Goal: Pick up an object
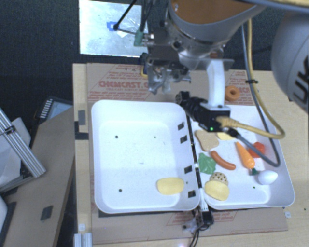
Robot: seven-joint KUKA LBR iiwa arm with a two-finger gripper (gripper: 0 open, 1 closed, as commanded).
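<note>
The worktop (79,144) is pale tan, overlaid with a printed cardboard sheet (120,82), with dark floor behind it. On the cardboard sit two shallow white bins that meet along a black-clipped seam (192,149). In the camera view, the left bin (104,144) lies left of the seam and holds a yellow oval piece (170,185), close to the seam at its near end. The right bin (282,190) lies right of the seam and holds the other toy foods. A tan toast slice (207,140) is just right of the seam at its middle, and a green leaf (206,164) sits nearer than it, just beside the seam. A red sausage (222,160) lies a little further right, touching the leaf. A speckled muffin (218,178) and a yellow lump (217,191) sit at the seam's near end, touching each other. A carrot (245,155), a red piece (259,147) and a white egg (267,177) lie well to the right of the seam. An orange ring (232,93) rests on the cardboard beyond the seam's far end, to its right. The grey arm (289,53), with its orange band (207,12), comes in above the seam's far end. Its end effector (158,81) hangs over the cardboard just beyond the left bin, left of the seam's far end. It is blurred, so I cannot tell whether it is apart or together, and nothing shows in it.
</note>
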